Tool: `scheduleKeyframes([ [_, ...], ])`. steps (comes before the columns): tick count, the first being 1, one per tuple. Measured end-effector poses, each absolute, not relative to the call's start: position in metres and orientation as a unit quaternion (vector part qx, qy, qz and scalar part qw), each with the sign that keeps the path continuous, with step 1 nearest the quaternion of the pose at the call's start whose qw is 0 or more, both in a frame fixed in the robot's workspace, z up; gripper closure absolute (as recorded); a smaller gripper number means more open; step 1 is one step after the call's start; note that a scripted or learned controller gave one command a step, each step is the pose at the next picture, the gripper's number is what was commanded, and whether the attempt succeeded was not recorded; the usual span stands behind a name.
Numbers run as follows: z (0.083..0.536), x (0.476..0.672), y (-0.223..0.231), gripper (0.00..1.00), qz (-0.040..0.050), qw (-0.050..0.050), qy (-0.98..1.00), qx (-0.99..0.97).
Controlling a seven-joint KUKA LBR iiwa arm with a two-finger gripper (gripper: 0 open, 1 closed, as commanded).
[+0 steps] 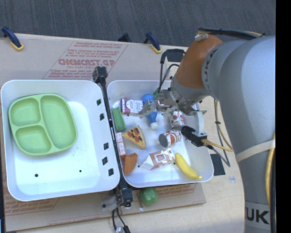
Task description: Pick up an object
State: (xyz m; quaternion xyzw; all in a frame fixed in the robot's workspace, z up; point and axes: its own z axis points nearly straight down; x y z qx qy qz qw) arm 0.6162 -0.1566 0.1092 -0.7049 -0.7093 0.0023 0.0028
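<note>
Arm: the grey arm with the orange band [196, 62] is reaching in from the right and bending down over the back part of the right bin [206, 171].

Tool: the tool [161, 104] is hanging low among the clutter near the bin's back middle; its state cannot be told from this slanted view.

Nearest candidates: a blue bottle [149, 106] is standing just beside the tool on its left, and a purple-and-white carton [131, 106] is lying further left, touching or nearly touching the bottle.

Other things in the right bin: a can [169, 139] is lying on its side just in front of the tool, a pizza slice [135, 137] is sitting towards the middle, a small brown carton [161, 158] and a banana [187, 166] are lying near the front wall, a green piece [118, 119] is resting along the left wall, and an orange piece [130, 163] is sitting in the front left corner.

Deciding relation: the bottle is appearing closest, slightly left of the tool; the banana's long axis is running diagonally towards the front right corner, well apart from the tool.

Left bin: the left bin [63, 178] is holding a green divided plate [41, 124].

Outside the bins: a green round object [148, 196] is lying on the worktop [63, 62] by the front edge.

Judgement: nothing is looking lifted yet, so the pick is probably at the descent or closing stage.
</note>
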Motion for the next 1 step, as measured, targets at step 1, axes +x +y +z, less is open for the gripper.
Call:
scheduleKeyframes([
  [1,0.121,0.6155,-0.1577,1.0,0.0054,0.006,-0.71,-0.704],
])
